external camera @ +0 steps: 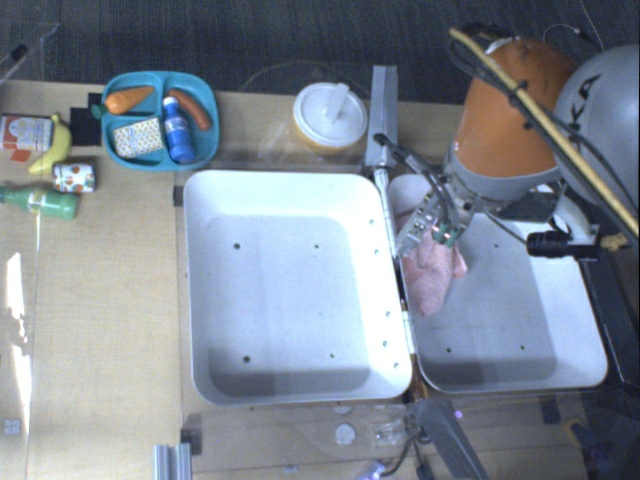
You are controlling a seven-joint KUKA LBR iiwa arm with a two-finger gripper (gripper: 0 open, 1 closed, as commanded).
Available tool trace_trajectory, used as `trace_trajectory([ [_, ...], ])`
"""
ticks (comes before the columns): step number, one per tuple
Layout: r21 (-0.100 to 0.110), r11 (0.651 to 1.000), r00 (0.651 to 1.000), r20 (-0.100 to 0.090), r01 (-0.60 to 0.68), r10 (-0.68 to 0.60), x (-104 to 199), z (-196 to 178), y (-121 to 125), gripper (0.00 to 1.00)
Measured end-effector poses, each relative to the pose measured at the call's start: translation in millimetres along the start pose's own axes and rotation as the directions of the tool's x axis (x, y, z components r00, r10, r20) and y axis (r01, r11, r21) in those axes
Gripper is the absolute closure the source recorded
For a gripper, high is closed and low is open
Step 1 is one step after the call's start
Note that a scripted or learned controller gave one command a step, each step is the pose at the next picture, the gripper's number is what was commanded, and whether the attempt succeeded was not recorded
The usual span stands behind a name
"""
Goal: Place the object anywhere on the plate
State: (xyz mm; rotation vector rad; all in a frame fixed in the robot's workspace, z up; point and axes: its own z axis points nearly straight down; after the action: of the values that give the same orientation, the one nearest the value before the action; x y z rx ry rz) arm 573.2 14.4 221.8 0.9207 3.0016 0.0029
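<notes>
While the arm reaches in from the right, the scene stands as follows.

Arm: grey with an orange band, its wrist low over the near-left part of the right bin (560, 358).

Gripper (437, 230): it sits just above the pink object; whether it is apart, together or clamped on anything I cannot tell, since the wrist and cabling hide that part.

Object: a soft pink object (432, 271), like a crumpled cloth or a plush piece, lies in the right bin close to its left wall, directly under the gripper. Contact between the two is likely, but a real grip is not visible.

Plate: a round white plate (404, 196) seems to peek out at the far-left corner of the right bin, mostly covered by the arm; this reading is uncertain.

Left bin (290, 268): white, beside the right bin, their walls touching.

Bench clutter: a blue divided tray (205, 103) with toy food and a lidded cup (331, 116) stand beyond the bins.

Progress: judged early. The object appears to rest on the bin floor, not on the plate.

Left to do: secure the object, lift it, carry it the short way to the plate, release.
</notes>
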Motion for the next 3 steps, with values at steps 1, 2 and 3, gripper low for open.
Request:
trace_trajectory([
  [1,-0.001,0.921,0.921,0.001,0.39,-0.39,42.2,-2.4,20.6,1.0],
  [2,-0.001,0.829,0.829,0.002,0.559,-0.559,75.0,-8.3,47.6,1.0],
  [3,-0.002,0.826,0.826,0.002,0.563,-0.563,115.4,-5.3,79.8,1.0],
])
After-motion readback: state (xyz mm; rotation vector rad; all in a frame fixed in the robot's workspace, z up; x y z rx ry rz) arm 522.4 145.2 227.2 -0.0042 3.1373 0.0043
